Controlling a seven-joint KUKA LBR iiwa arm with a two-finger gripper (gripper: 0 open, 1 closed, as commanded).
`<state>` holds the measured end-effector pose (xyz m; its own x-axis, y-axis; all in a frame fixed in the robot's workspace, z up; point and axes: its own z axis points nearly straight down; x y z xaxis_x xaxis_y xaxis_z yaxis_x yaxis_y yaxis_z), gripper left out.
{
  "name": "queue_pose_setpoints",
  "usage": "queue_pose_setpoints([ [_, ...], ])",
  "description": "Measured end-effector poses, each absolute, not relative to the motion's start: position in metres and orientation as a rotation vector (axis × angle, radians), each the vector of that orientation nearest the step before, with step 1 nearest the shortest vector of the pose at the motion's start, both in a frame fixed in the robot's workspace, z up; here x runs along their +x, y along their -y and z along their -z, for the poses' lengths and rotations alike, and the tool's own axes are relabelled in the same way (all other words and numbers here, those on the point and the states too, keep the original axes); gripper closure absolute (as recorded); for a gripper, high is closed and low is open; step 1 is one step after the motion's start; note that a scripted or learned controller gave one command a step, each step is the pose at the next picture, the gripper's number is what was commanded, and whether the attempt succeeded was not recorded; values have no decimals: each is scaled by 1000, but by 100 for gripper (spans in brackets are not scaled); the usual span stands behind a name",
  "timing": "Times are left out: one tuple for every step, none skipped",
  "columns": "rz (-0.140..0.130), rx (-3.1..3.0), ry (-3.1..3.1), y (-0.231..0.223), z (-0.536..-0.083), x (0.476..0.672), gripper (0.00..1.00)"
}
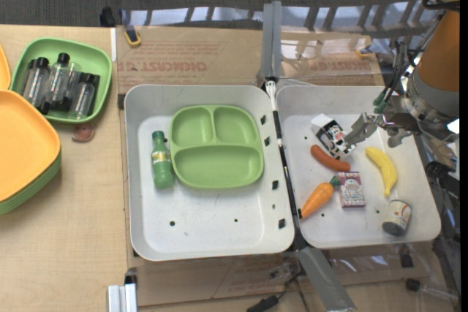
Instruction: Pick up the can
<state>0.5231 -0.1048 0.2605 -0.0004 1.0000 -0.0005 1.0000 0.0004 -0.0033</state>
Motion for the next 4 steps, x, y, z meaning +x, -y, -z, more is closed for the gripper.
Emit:
queue_pose_setpoints([
  [-4,-2238,2200,103,-168,477,0],
  [-3,-2227,2211,159,-90,476,0],
  [-2,-2205,2235,94,-118,518,0],
  [-4,-2189,2252,95,-90,569,0],
])
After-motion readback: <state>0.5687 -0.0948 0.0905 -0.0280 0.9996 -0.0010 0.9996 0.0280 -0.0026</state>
